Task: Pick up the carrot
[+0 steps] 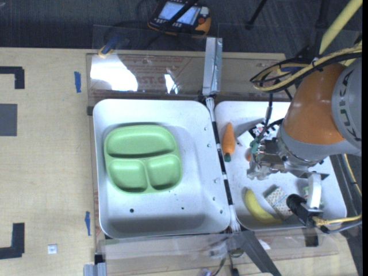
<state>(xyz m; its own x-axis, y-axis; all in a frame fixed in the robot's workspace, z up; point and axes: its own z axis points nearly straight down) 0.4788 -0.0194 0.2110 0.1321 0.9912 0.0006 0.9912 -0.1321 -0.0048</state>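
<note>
Carrot (229, 139) lying in the right bin (276, 109), close against its left wall and toward the far edge, long axis roughly parallel to that wall, green stub toward the near end. Not gripped, nothing touching it.

Tool (260, 161) hovering over the middle of the right bin, just right of the carrot and a little nearer the front edge. Opening of the tool impossible to judge from this slant: too much clutter of cables and metal around the tip. Nothing visibly held.

Likely troubles from here. Carrot so near the bin wall and the divider between the bins that a straight descent risks striking the rim, or pinning the carrot against the wall rather than closing round it. Tapered, smooth shape, so probably prone to rolling or squirting out if pinched off-centre or along its length. Banana (256, 206) and a small patterned packet (276, 198) lying near the front edge of the same bin, well clear of the carrot, so little chance of a wrong pick unless the tool drifts forward.

Arm (313, 117) reaching in from the right edge of the desk, orange band and grey body bulking over the right half of the bin, wrist bent downward. Green sectioned tray (144, 156) in the left bin (109, 114), uninvolved.
</note>
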